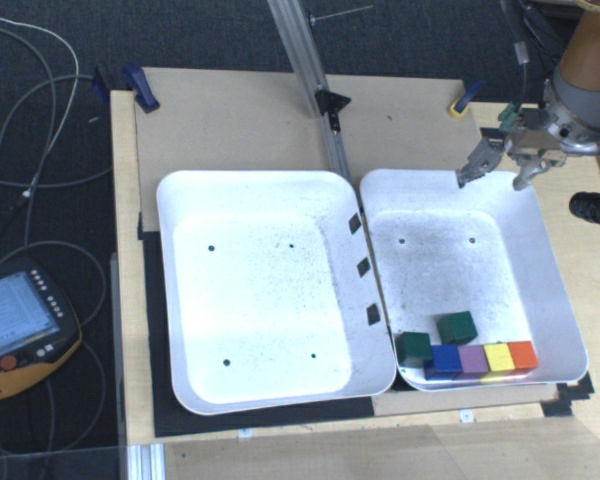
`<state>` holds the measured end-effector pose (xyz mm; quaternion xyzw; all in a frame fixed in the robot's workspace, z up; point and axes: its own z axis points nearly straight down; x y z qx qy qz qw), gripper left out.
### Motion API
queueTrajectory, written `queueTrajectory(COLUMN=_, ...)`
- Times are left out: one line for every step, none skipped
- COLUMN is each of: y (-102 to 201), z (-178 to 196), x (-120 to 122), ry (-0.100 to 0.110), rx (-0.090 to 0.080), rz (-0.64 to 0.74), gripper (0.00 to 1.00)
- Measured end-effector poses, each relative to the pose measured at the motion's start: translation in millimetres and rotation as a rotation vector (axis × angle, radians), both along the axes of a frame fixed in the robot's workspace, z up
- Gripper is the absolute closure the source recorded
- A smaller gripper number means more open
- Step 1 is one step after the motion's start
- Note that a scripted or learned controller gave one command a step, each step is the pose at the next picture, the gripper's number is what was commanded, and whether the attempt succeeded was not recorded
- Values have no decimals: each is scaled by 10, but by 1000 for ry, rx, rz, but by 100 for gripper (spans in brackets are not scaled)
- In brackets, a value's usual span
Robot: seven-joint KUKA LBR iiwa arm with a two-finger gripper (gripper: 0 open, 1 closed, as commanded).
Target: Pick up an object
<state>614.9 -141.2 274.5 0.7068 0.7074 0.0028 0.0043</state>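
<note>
While blocks (pixel 467 349) crowd the right bin's (pixel 550 268) near edge, fingers (pixel 498 173) spread, well apart above far rim

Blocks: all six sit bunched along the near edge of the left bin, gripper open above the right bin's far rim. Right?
Wrong bin. The camera view shows the blocks bunched along the near edge of the right bin; the gripper is open above that bin's far rim.

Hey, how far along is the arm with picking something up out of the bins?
Nothing looks done yet. The blocks, two green, blue, purple, yellow and orange, all sit at the near end of the right bin. In hand: the gripper hangs open with nothing between its jaws above that bin's far rim, away from the blocks. Left: move over a block, descend, close and lift.
</note>
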Motion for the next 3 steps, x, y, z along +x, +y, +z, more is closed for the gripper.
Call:
queueTrajectory(y=-227, z=253, x=160, ry=4, rx=0, rz=-1, gripper=0)
queueTrajectory(y=-677, z=546, x=-115, ry=4, rx=-2, rz=-4, gripper=0)
queueTrajectory(y=351, z=-258, x=162, ry=17, rx=7, rz=8, gripper=0)
